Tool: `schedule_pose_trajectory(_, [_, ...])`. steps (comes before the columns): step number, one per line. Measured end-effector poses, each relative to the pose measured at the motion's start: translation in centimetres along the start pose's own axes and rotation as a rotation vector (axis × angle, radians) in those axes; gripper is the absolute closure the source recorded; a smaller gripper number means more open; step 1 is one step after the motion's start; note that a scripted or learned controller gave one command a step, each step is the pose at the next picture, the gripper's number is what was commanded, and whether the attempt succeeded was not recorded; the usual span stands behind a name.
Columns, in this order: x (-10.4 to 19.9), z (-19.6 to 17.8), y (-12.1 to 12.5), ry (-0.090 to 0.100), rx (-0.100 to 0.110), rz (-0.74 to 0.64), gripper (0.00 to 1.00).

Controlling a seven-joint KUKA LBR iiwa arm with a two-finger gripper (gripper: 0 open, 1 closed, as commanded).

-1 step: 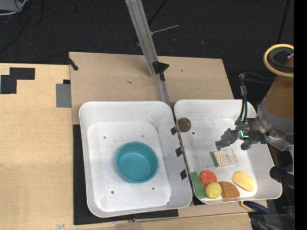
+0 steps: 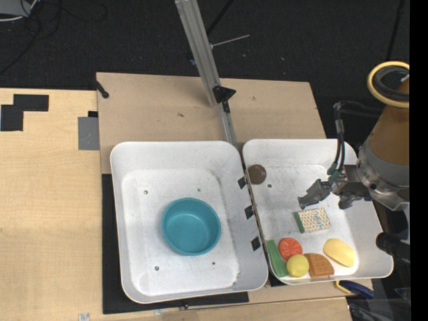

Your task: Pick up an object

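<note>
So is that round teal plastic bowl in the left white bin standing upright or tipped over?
Upright: the round teal plastic bowl sits on its base, its opening facing up and its inside bottom visible.

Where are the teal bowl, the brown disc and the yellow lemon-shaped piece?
teal bowl (image 2: 191,226), camera view, inner floor
brown disc (image 2: 256,174), camera view, centre of top face
yellow lemon-shaped piece (image 2: 339,251), camera view, middle of its upper side

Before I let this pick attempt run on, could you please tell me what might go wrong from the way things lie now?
1. The gripper hangs over the flat, speckled pale card with a green edge; a thing lying that flat may slip away rather than lift.
2. The red round toy, yellow-green ball, orange-brown block and yellow oval crowd the right white bin's near corner, so a grasp there may nudge neighbours.
</note>
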State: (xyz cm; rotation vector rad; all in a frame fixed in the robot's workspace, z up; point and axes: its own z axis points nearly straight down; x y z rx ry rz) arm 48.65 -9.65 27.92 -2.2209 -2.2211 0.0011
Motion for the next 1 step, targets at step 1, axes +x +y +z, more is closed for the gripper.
schedule_pose_trajectory(1, [-0.71, 5.74, 0.49, 0.0, 0.005, 0.0, 0.0])
